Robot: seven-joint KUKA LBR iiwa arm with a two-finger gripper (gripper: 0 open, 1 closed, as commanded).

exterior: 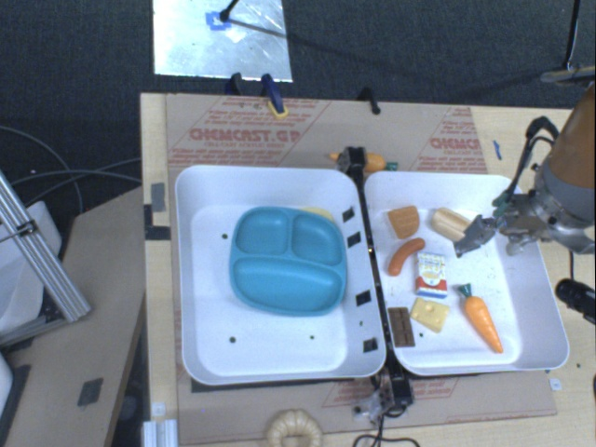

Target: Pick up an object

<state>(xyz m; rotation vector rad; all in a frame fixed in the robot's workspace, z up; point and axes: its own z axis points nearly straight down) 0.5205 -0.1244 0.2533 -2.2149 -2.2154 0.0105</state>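
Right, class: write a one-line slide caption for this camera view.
Gripper hovers over right bin of toy food, near bread roll; blue plate fills left bin.

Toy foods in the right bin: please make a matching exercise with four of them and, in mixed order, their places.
Things:
1. carrot
2. sausage
3. chocolate
4. bread roll

Places:
A. by the divider, front of the bin
B. just left of the gripper
C. front right, beside the cheese
D. below the orange cube

Pairs: 1-C, 2-D, 3-A, 4-B
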